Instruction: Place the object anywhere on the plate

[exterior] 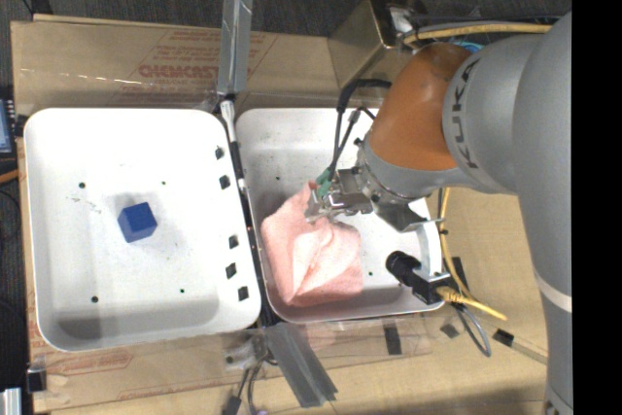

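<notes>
A pink plate lies in the right bin, toward its front left, and looks tilted or folded along a crease. My gripper hangs over the plate's upper right edge, at or just above its surface. A small green bit shows at the gripper's left side; what it is stays unclear. A blue cube rests on the floor of the left bin, well away from the gripper.
The grey arm with its orange band covers the right bin's right half. A black part sticks out at the bin's front right corner, with yellow cables beside it. A divider with black clips separates the bins.
</notes>
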Robot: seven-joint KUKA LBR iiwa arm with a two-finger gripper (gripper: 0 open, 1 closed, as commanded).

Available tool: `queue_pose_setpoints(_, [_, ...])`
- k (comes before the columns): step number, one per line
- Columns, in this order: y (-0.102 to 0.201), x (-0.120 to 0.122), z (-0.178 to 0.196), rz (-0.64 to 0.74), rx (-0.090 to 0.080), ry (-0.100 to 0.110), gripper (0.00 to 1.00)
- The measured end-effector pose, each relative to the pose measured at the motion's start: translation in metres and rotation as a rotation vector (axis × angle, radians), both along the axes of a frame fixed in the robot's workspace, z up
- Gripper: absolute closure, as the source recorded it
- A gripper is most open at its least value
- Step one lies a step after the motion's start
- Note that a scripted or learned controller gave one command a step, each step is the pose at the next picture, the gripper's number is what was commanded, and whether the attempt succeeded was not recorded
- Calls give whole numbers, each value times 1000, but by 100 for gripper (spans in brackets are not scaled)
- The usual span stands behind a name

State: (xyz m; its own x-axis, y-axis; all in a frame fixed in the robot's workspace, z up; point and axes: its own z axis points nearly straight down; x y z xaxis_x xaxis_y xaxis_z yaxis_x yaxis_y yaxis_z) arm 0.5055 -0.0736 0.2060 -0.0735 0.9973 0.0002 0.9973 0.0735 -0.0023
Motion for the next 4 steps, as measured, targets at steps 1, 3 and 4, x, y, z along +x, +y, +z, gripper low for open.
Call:
queue_pose_setpoints(1, [0, 1, 25, 6, 1, 0, 100])
queue_pose_setpoints(3, [113, 4, 29, 816, 1, 1, 100])
queue_pose_setpoints(4, [156, 8, 19, 1220, 3, 3, 100])
